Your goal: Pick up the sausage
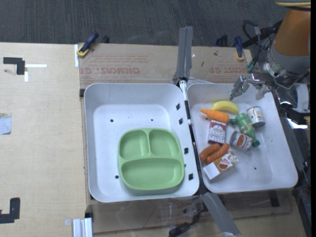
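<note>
The sausage point(214, 152) is a pair of orange-red links lying in the right bin point(266, 174), near its left wall, between a small red-and-white box point(217, 131) and a white carton point(221, 165). My gripper point(240, 89) hangs over the bin's far edge, up and to the right of the sausage and well apart from it. Its fingers look slightly parted with nothing between them.
A banana point(224, 106), a carrot point(215, 114), a green bottle point(245, 123) and two small cans point(255, 116) crowd the right bin's far half. The left bin point(98, 132) holds a green divided plate point(150, 159). A grey divider point(184, 53) stands between the bins.
</note>
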### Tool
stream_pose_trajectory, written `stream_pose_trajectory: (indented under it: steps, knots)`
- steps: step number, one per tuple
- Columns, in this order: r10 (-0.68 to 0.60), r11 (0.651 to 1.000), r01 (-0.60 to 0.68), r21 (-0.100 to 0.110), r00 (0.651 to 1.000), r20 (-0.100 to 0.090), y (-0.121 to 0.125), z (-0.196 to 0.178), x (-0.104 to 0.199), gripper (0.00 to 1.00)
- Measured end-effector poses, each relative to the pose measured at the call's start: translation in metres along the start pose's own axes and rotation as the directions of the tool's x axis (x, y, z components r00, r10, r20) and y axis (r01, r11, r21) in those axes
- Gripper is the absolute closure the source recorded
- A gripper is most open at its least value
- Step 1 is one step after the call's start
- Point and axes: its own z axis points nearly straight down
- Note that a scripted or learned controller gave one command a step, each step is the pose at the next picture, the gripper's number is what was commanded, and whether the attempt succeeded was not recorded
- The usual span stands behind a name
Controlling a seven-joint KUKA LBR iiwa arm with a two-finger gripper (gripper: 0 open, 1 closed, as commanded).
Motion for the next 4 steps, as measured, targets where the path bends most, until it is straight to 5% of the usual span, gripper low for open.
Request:
stream_pose_trajectory:
  steps: [1,2,3,4]
  knots:
    - [0.059,0.998,-0.059,-0.002,0.998,0.001,-0.073,-0.075,-0.002,0.00]
    - [0.094,0.996,-0.094,0.002,0.996,0.000,-0.068,0.049,0.045,0.00]
    - [0.115,0.993,-0.115,-0.034,0.993,0.000,-0.077,0.119,0.021,0.00]
    - [0.092,0.995,-0.091,-0.048,0.996,0.009,-0.081,0.128,0.021,0.00]
